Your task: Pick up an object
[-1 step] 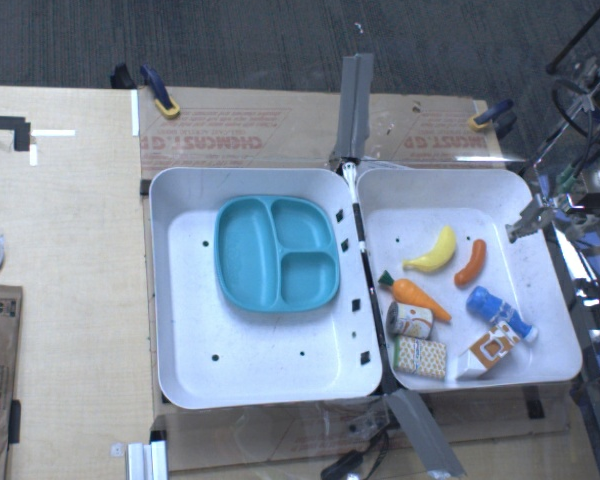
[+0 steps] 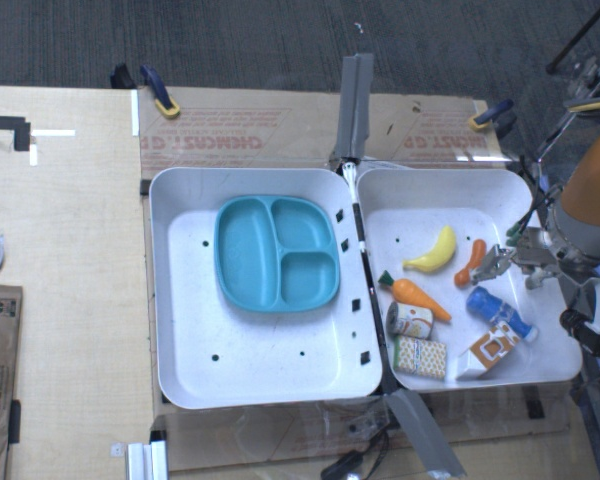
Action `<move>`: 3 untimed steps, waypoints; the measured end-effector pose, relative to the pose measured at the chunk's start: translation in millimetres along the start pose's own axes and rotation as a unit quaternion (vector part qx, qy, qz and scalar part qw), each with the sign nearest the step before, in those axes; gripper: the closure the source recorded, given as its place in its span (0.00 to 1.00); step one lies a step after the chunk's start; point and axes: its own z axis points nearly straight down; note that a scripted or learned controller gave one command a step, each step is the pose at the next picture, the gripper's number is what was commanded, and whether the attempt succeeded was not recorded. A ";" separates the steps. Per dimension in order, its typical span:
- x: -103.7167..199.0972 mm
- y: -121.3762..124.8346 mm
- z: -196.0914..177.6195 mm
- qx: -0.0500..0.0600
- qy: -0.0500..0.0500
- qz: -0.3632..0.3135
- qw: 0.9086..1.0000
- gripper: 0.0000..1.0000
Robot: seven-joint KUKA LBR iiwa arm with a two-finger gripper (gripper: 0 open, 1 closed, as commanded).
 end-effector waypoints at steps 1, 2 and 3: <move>65.2 -23.5 28.4 0.000 0.000 0.018 1.000 0.00; 63.9 -23.6 19.6 0.000 0.000 0.020 1.000 1.00; 63.8 -23.6 19.5 0.000 0.000 0.020 1.000 0.00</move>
